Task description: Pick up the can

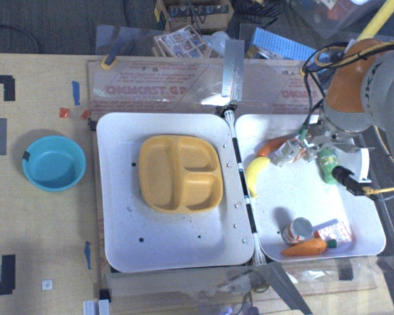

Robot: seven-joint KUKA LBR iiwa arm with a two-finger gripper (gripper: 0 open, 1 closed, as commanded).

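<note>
The can stands upright near the front of the right bin, its silver top facing up. An orange carrot lies just in front of it, touching or nearly so, and a small red-and-white packet lies to its right. My gripper hangs over the back of the same bin, pointing left, well behind the can and apart from it. Nothing shows held in it. The grey arm with its orange band reaches in from the right.
Near the gripper lie an orange piece, a yellow fruit by the divider and a green bottle. The left bin holds a yellow divided plate. A blue bowl sits on the bench at the left.
</note>
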